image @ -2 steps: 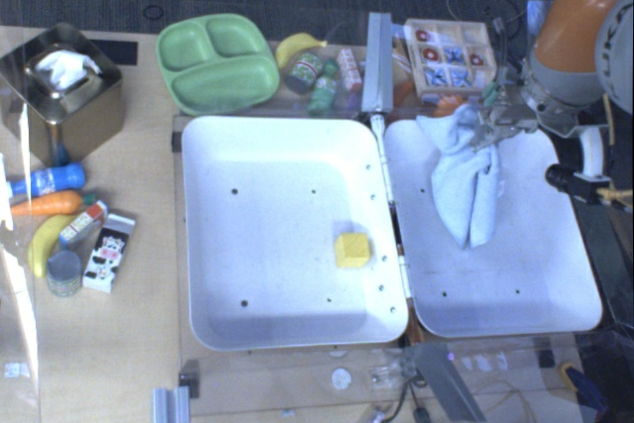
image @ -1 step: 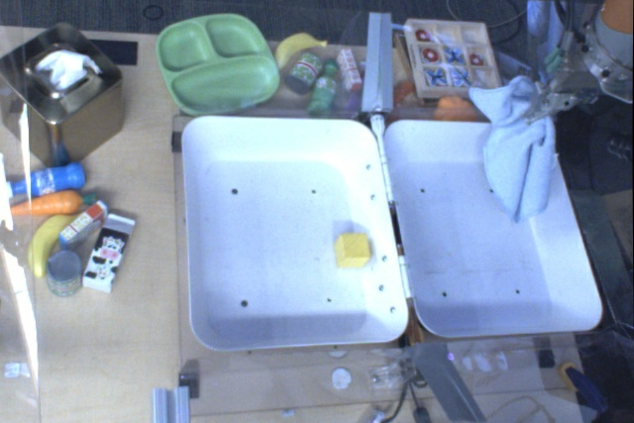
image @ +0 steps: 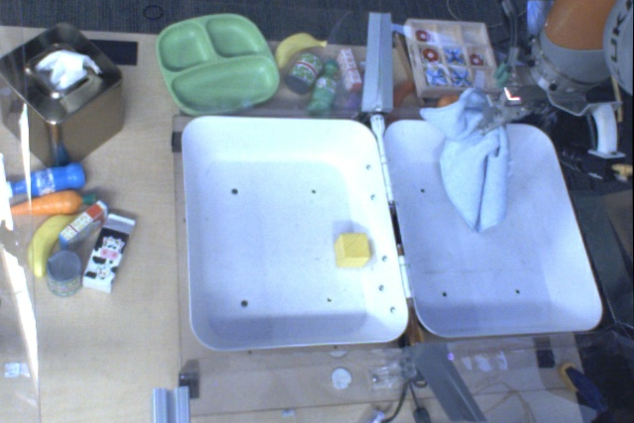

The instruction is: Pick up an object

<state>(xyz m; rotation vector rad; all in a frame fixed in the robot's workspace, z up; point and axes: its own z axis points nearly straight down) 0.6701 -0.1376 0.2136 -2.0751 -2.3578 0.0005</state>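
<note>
Camera view: fingers (image: pixel 492 117) pinching light-blue cloth (image: pixel 475 168) above right bin (image: pixel 555 297).

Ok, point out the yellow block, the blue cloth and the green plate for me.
Yellow block (image: pixel 353 250), camera view, middle of its top face.
Blue cloth (image: pixel 475 175), camera view, middle of the hanging fold.
Green plate (image: pixel 220 86), camera view, bare part of its large compartment.

Gripper (image: pixel 492 114) pinches blue cloth (image: pixel 477 168) over right bin (image: pixel 555 297); yellow block (image: pixel 353 250) in left bin (image: pixel 258 312)
</note>
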